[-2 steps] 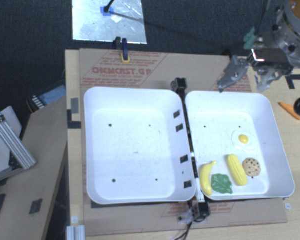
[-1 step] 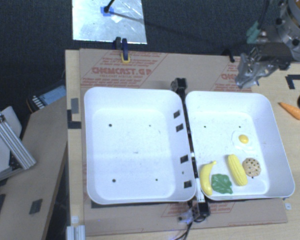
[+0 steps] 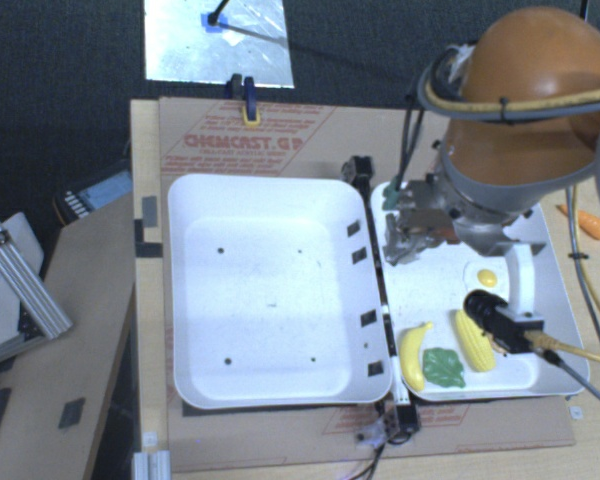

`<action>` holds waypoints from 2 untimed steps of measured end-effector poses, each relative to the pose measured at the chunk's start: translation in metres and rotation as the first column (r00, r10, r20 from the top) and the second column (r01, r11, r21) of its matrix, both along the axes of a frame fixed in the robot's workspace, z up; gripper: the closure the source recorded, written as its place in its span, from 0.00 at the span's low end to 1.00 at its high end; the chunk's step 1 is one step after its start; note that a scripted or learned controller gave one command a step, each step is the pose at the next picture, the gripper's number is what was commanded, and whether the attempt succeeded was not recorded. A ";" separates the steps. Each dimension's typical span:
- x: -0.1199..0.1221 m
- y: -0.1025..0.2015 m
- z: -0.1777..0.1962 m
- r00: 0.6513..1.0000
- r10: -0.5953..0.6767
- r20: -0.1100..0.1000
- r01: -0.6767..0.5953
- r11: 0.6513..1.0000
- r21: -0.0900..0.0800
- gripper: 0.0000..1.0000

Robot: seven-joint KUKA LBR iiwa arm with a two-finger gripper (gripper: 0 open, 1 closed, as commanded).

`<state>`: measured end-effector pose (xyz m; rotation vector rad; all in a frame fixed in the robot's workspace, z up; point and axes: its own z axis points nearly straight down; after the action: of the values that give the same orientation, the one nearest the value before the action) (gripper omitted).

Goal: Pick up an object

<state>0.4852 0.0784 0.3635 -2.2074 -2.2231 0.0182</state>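
My hand [image 3: 402,236] hangs low over the right bin [image 3: 540,383], close to the wall that it shares with the left bin [image 3: 270,298]. I cannot tell from here whether it is released or clenched. The nearest thing is a small teal piece [image 3: 390,197], just past the hand on its far side, by the bin's back corner. On the hand's view-right side and a little nearer the camera lies a toy fried egg [image 3: 487,278]. Well on the hand's near side, a yellow banana [image 3: 413,356] lies along the shared wall. A green leafy piece [image 3: 443,366] is just beside the banana, and a yellow corn cob [image 3: 475,340] comes next, farther to view-right. Both bins rest on a cardboard sheet [image 3: 260,133] with red lettering, laid on the counter [image 3: 110,258].
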 end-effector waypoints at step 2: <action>-0.001 0.156 -0.037 1.000 0.006 0.009 -0.006 1.000 0.003 1.00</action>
<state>0.4847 0.2349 0.3263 -2.2039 -2.2327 0.0057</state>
